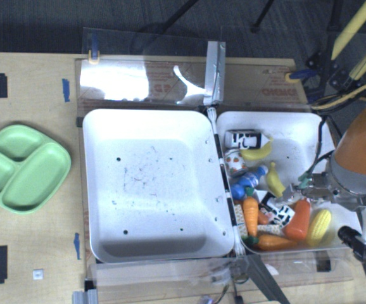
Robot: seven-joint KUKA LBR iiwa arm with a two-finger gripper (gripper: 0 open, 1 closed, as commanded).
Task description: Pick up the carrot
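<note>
Fingers not made out: cannot tell whether apart or together, nor whether anything is held. Two-finger gripper [306, 189] low over the right shallow white bin [297, 122], at the end of the grey arm with the orange band [362, 147] reaching in from the right. Just below, a long orange-red pepper-like toy [299, 220] and a yellow corn cob [320, 225]. Small orange carrot with a green top [250, 214] upright-ish near the bin's left wall, well left of the gripper. Second orange carrot [273, 240] flat along the near wall. Between them, a black-and-white checked toy [282, 215]. Yellow bananas [275, 180] and blue toy [241, 187] crowded nearby. Left white bin [107, 132] alongside; green divided plate [21, 168] far left.
</note>
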